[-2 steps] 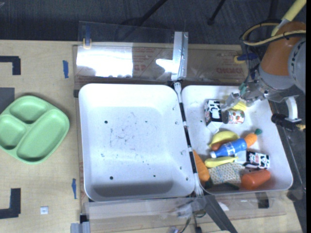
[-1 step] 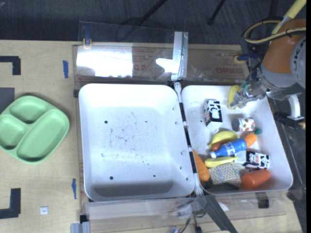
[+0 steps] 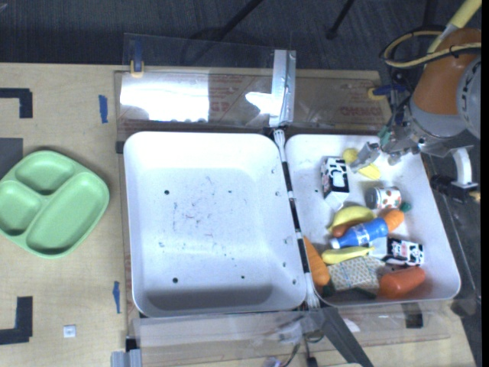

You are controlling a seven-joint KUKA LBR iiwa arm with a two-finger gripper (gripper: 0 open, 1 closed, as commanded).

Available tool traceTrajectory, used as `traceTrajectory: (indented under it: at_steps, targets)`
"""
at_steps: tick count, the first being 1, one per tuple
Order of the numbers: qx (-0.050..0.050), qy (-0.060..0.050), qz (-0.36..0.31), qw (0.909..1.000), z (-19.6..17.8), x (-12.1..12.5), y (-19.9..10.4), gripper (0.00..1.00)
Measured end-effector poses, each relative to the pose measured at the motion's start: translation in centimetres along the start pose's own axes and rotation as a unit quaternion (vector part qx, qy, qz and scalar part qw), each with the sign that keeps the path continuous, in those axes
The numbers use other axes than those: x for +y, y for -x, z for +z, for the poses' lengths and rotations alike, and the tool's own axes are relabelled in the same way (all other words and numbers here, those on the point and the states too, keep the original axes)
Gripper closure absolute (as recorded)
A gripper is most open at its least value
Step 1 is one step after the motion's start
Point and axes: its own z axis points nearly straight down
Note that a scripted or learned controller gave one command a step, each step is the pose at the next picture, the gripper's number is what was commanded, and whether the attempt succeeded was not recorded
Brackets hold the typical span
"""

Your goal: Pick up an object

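Toys [image 3: 365, 234] (heaped) in right bin [image 3: 306, 170]

Objects [image 3: 363, 235] piled in right bin [image 3: 435, 205]; divided plate [image 3: 50, 202] far left.

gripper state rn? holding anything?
Gripper: over the right bin, near its back edge, by a yellow item. Open or shut cannot be told; no held object visible.
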Motion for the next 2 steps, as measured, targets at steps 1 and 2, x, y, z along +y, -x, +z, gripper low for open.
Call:
traceTrajectory:
  at_steps: [1, 2]
  targets:
    - [0.003, -0.007, 0.134, 0.991, 1.8, 0.6, -1.7, 0.0]
    - [0.004, -0.011, 0.267, 0.9636, 3.5, -1.1, -3.0, 0.0]
